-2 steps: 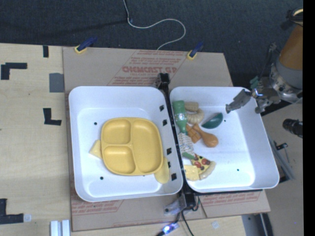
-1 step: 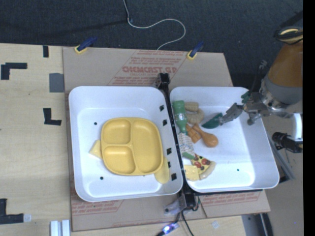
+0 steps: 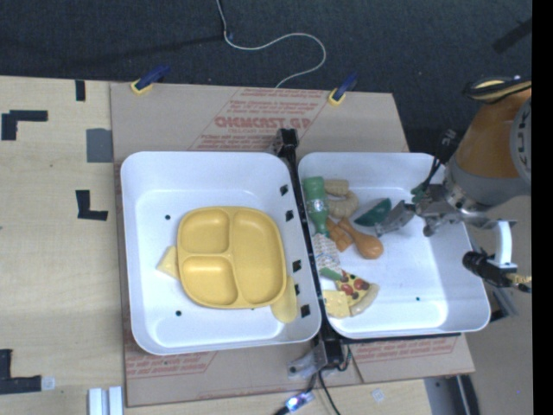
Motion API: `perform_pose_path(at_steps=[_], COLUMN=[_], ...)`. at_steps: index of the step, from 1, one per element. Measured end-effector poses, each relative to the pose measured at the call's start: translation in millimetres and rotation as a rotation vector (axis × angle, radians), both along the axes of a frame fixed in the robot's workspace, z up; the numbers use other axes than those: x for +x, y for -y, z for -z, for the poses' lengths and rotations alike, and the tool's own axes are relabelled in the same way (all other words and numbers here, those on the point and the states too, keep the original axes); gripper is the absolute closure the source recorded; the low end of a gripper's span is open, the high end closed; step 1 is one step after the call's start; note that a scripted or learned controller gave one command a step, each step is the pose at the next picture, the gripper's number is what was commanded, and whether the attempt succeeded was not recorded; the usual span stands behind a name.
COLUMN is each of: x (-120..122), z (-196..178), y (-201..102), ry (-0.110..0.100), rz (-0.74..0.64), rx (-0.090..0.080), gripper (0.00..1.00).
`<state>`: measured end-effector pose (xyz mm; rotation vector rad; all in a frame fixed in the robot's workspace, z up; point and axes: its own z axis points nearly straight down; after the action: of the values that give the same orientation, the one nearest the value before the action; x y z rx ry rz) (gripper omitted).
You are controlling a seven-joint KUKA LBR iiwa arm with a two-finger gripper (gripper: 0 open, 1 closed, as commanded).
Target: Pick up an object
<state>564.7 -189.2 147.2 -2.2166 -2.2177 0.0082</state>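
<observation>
The right bin holds several small items along its left side: a green bottle, a beige piece, an orange-brown drumstick-like toy, a clear crinkled wrapper and a pizza slice toy. A teal object lies near the bin's middle. My gripper reaches in from the right, low in the bin, with its tip right at the teal object's right edge. Whether it touches or holds that object is unclear.
The left bin carries a yellow divided plate with yellow scraps sticking out at its left and lower right. A black divider clip sits between the bins. The arm's orange band hangs over the right bin's right wall.
</observation>
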Motion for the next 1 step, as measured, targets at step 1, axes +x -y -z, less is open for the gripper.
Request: perform_pose_path(at_steps=[1], x=[0.7], z=[42.1], y=[-1.3], ry=[0.005], rz=[-0.001], rx=[0.003], gripper=[0.0])
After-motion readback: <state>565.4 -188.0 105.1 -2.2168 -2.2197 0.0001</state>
